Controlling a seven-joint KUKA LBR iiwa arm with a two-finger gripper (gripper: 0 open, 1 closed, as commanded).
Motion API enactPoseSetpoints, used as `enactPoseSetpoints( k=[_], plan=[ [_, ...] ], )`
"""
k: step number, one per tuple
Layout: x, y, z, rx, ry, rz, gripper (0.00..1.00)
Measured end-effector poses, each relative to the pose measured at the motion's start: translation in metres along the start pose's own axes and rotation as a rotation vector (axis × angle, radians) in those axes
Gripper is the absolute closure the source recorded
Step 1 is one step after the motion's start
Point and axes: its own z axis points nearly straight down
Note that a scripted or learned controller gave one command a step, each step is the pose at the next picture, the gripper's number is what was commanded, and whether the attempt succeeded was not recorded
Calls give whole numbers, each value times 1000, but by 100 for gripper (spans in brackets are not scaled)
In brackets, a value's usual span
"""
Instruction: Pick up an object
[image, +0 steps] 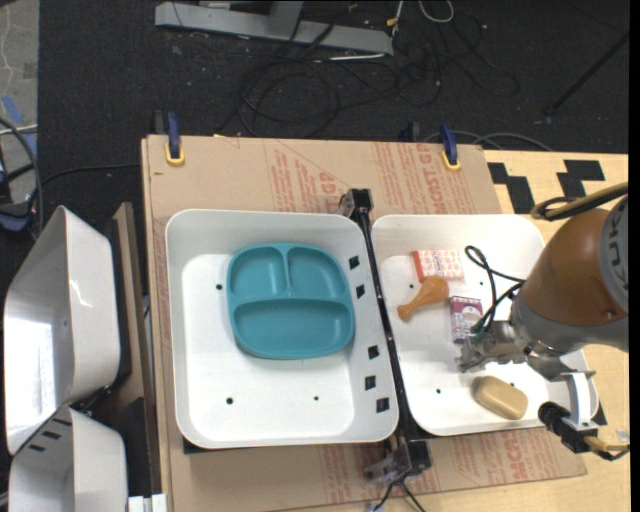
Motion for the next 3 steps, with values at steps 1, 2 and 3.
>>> enactPoseSetpoints(
  k=[1,2,3],
  plan=[
    [5,1,-62,-6,-2,-7,100],
    [3,-8,-113,-6,-2,-7,100],
    [3,-7,-141,-5,-3,-7,100]
  ],
)
